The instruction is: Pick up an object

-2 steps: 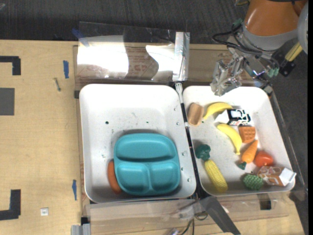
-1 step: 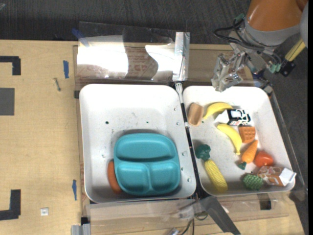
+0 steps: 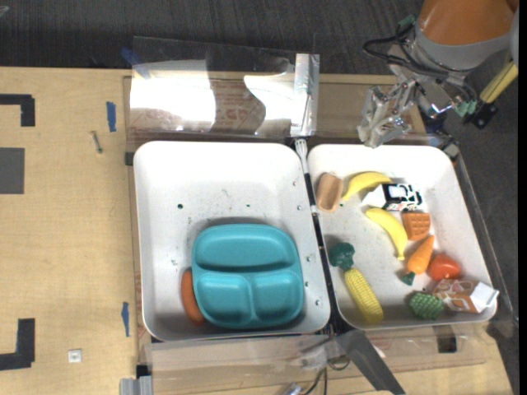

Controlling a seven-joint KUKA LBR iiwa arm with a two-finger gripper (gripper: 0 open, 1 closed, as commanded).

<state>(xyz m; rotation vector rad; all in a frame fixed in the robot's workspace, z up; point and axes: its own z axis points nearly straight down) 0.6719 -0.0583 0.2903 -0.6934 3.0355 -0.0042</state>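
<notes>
My gripper (image 3: 385,123) hangs over the far rim of the right bin (image 3: 461,189), open with nothing between its fingers. Below it in that bin lie a tan bread roll (image 3: 328,191), two yellow bananas (image 3: 365,183) (image 3: 389,229), a black-and-white item (image 3: 402,194), an orange block (image 3: 416,223), a carrot (image 3: 420,255), a red tomato (image 3: 445,267), a green broccoli (image 3: 342,255), a corn cob (image 3: 361,293), a green knobbly fruit (image 3: 426,304) and a small brown-and-white carton (image 3: 466,295). The nearest objects to the gripper are the upper banana and the roll.
The left bin (image 3: 214,179) holds a teal divided tray (image 3: 247,274) with an orange object (image 3: 188,296) half hidden under its left edge. Clear plastic sheeting (image 3: 222,97) lies behind the bins. The wooden bench (image 3: 58,245) extends to the left.
</notes>
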